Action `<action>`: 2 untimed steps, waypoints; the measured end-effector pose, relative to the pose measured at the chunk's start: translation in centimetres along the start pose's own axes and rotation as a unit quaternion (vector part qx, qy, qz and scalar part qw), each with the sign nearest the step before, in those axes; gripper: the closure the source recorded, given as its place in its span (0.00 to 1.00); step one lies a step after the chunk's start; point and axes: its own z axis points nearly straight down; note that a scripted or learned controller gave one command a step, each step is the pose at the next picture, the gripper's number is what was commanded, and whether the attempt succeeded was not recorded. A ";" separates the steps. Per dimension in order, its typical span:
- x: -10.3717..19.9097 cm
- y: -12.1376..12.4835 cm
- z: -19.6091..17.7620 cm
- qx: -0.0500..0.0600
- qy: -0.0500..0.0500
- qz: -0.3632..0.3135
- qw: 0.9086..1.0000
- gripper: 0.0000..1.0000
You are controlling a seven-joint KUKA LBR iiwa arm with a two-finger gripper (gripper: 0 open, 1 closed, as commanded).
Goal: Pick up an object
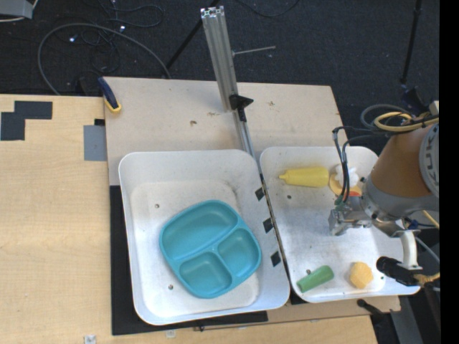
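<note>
The right bin [308,235] holds a yellow bottle-shaped object [305,177] near its back, a green cylinder [315,278] at the front, and a small orange-yellow lump [361,274] at the front right. My gripper [343,222] hangs low over the right half of this bin, between the yellow object and the orange lump, touching neither. Nothing shows between its fingers. The arm's orange band and grey wrist cover the bin's right rim.
The left bin [143,185] holds a teal divided plate [209,248]. A slanted aluminium post [222,56] rises behind the bins. Cables trail around the wrist at the right. A black and yellow tool [110,94] lies on the board at back left.
</note>
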 end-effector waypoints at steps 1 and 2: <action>1.0 0.0 -5.3 -0.002 -0.002 -0.003 1.000 1.00; 1.1 -0.2 -11.6 -0.003 -0.002 -0.003 1.000 1.00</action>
